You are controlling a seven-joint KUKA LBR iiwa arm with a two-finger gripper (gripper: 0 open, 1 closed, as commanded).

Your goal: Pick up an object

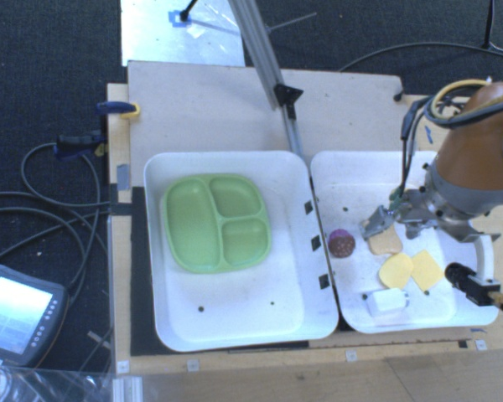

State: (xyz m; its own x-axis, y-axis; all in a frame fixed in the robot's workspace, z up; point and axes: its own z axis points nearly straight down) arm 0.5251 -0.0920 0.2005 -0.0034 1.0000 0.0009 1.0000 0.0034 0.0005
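The right bin (356,170) holds several small items: a dark reddish round piece (341,243), a tan toast-like slice (386,242), two yellow slices (396,270) (427,270) and a white block (388,301). My gripper (379,222) hangs low over this bin, right above the upper left edge of the tan slice. The grey wrist and orange band reach in from the right. Nothing shows as held.
The left bin (180,312) holds a green divided plate (216,223). A grey pole (264,53) slants down to the gap between the bins. Cables and a pendant (17,308) lie off the bench at left.
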